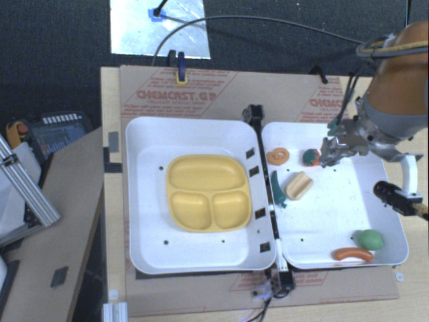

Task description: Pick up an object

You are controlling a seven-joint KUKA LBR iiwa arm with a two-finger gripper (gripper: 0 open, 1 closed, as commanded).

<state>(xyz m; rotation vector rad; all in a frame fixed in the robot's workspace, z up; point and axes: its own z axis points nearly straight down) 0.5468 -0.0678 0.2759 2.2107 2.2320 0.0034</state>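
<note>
The right bin (375,200) holds several small toys. An orange ring (277,156) lies near its back left, with a small dark green and red piece (310,157) beside it. A tan bread-like piece (298,185) rests left of centre, next to a small teal item (277,195). A green ball (369,239) and an orange sausage (352,254) sit at the front right. My gripper (330,157) hangs over the back of this bin, just right of the dark green piece, fingers pointing down. Nothing shows between them.
The left bin (144,200) holds a yellow compartment tray (204,192). Black clips (255,115) join the bins along the middle divider. The arm's orange and grey body (402,79) looms over the right bin's back corner. A black attachment (395,198) sticks out at the right rim.
</note>
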